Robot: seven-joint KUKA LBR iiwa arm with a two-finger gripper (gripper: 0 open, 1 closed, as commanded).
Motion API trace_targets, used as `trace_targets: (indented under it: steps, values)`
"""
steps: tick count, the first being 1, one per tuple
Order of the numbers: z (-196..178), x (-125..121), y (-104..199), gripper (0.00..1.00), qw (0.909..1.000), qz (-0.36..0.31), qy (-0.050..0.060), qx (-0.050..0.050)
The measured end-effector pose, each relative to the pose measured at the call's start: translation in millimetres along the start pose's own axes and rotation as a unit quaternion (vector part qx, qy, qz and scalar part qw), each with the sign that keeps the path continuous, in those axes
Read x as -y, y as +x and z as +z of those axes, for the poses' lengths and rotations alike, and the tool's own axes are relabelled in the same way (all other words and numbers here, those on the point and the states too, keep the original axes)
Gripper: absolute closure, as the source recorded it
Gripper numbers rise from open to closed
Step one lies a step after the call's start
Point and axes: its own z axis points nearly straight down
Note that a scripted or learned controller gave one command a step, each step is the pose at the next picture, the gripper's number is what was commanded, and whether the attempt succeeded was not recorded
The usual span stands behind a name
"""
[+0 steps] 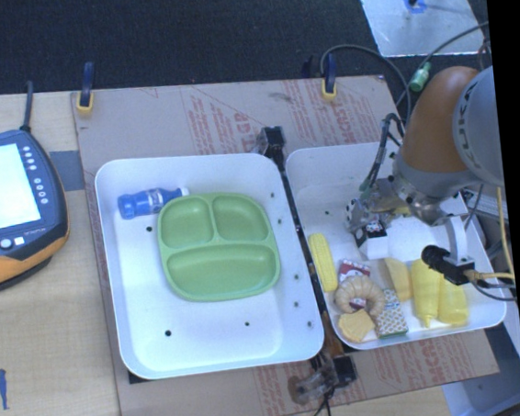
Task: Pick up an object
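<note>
Wooden desk point(45, 363) carried two white bins. The left bin point(145, 344) held a green plate point(218, 246) and a blue bottle point(144, 202). The right bin point(316, 173) held yellow food toys point(430, 291), a corn cob point(322, 259) and a donut point(360, 296). The claw point(370, 221) hung just above them, its grip impossible to tell.

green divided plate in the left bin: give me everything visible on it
The green divided plate is a rounded-rectangle dish in pale matte green, plastic by the look. Raised ridges split it into three compartments: two smaller ones along the far side and one wide one along the near side. All three look bare. It lies flat and right side up on the floor of the left bin, slightly toward the far right. A blue bottle lies at its far-left corner, close or just touching; I cannot tell which.
</note>
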Motion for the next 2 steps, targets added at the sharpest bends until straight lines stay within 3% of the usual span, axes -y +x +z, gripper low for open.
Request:
trace_targets:
  steps: [1,2]
  values:
    - [-99.8,-71.8,89.8,1.0,1.0,0.001,0.0,-0.001]
    - [-119.1,-9.0,132.6,1.0,1.0,0.001,0.002,0.0]
